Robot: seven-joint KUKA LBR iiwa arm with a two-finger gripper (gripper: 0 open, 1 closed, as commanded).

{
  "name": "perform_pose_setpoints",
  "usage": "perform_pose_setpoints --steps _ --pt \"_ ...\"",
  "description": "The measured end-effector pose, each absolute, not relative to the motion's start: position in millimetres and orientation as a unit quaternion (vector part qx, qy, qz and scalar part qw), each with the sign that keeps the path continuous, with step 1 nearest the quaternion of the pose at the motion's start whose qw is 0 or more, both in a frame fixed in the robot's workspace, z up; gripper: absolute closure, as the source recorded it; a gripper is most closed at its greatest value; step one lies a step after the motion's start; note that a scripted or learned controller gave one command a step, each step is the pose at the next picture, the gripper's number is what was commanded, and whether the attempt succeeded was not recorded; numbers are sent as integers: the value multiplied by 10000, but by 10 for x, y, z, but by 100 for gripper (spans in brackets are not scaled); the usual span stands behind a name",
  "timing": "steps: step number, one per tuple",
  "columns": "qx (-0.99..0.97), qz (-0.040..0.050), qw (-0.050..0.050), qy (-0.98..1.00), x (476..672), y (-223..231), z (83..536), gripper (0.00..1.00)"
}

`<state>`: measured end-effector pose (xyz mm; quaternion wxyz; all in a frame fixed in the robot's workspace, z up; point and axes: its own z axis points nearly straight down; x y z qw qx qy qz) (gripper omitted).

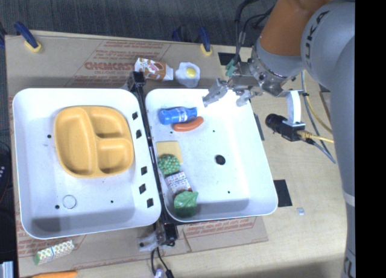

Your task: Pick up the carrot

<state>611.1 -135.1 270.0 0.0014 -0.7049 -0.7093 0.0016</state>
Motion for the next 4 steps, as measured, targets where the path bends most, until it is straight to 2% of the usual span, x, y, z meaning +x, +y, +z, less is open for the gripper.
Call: perform_pose_setpoints --steps 1,2,3,4 --pt "-6820 24 26 -7313 6354 -1156 1348 0" --pt "-7460 16 21 -6659 5971 -988 914 0" --pt "-7323 3 6 -6810 6569 -637 1927 0" --pt "-6471 38 51 -7623 6551 -952 936 0"
